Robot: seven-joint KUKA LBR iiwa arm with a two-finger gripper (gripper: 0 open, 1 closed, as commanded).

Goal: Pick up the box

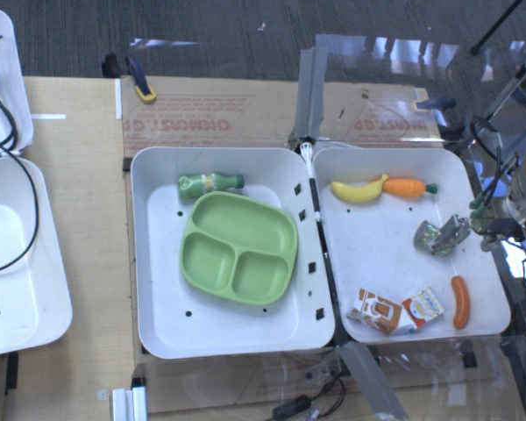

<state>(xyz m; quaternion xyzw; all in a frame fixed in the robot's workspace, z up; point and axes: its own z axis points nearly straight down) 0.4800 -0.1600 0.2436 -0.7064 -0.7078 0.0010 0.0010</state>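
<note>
The gripper (440, 238) is hanging near the right bin's (381, 251) right wall, grip unreadable, and risking the neighbouring carton (424, 307) instead of the orange box (374, 310).

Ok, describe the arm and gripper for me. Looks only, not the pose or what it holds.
The gripper is a small, shiny silver-grey metal piece over the right bin, with a touch of green at its wrist end. Behind it the arm is mostly cut off at the picture's edge: pale grey parts, with thin dark cables looping around them. Any markings are too small to tell.
</note>
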